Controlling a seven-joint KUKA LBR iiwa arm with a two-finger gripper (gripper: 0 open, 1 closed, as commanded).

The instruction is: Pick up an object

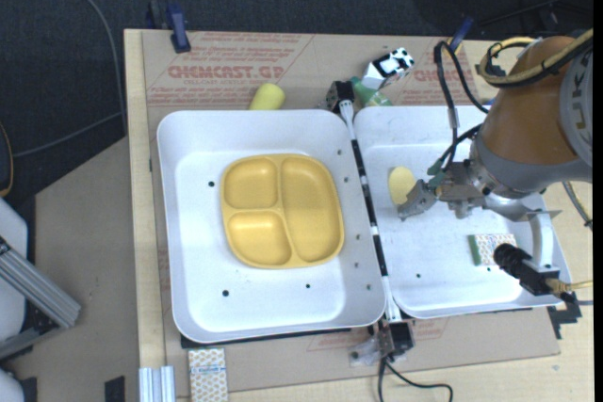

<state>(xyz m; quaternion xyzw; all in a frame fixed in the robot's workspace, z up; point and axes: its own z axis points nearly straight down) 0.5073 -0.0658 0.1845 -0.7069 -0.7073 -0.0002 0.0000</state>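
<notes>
As you scan from the left, you meet the left bin (184, 231) first, and in it a yellow divided plate (282, 209) lying flat near the middle, three compartments up. Behind that bin, on the cardboard-covered surface (141, 165), a small yellow piece (267, 96) lies just beyond the rim. A blue clamp (176, 26) grips the surface's far left edge. At the gap between the bins, a black-and-white checkered item (391, 66) sits at the far end.

Cross into the right bin (443, 292) and you find the likely target: a small pale yellow object (401, 183) resting on the white floor near the bin's left wall. The claw (415, 203) hovers just beside it, on its near right. You cannot tell from this angle how wide the claw stands, and nothing shows between its tips, so treat it as having hold of nothing.

I judge the step in hand to be the approach: the grasp is not yet made. The next move calls for centring the claw over the yellow object and descending to straddle it before closing. Watch the divider wall close by, which may crowd one side. Farther right, a small green-and-white packet (483, 247) lies under the arm, well apart from the target.
</notes>
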